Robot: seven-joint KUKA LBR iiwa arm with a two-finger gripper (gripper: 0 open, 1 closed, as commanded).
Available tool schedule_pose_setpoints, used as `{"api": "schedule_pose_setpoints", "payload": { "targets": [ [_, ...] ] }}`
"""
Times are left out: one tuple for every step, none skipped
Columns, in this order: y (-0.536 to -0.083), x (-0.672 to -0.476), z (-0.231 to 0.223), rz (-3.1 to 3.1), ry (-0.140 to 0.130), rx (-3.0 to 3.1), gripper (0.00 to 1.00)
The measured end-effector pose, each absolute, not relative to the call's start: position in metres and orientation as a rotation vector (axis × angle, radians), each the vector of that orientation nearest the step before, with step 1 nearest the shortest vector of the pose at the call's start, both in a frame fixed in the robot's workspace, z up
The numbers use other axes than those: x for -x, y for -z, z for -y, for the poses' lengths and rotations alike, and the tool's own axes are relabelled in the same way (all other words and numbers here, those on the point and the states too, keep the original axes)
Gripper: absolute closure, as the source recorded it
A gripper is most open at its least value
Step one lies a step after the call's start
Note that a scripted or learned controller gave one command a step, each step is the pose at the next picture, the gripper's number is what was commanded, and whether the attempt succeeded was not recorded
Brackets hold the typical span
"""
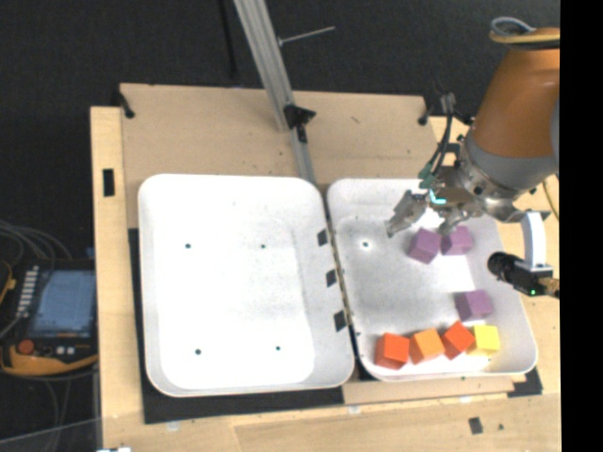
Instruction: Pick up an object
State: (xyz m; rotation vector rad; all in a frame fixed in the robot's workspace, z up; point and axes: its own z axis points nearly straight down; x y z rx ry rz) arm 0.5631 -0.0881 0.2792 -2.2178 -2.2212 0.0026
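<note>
My gripper [429,220] hangs over the back part of the right bin [377,281], open, with its fingers spread and nothing between them. Just in front of the fingertips lie two purple blocks side by side, one [424,246] on the left and one [458,241] on the right. A third purple block [474,303] rests nearer the bin's right wall. Along the front wall runs a row of blocks: a red-orange one [392,349], a lighter orange one [427,345], another red-orange one [459,337] and a yellow one [486,337].
The left bin [236,281] sits beside the right one, joined by black clips [332,276]. A slanted metal pole [273,73] rises from the back of the bench. The arm's orange and grey body [518,111] looms over the right bin's back corner.
</note>
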Motion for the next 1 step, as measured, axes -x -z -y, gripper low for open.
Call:
{"api": "schedule_pose_setpoints", "payload": {
  "targets": [
    [-0.2812,-0.5637,0.0885,2.222,0.002,2.223,0.0]
  ]
}}
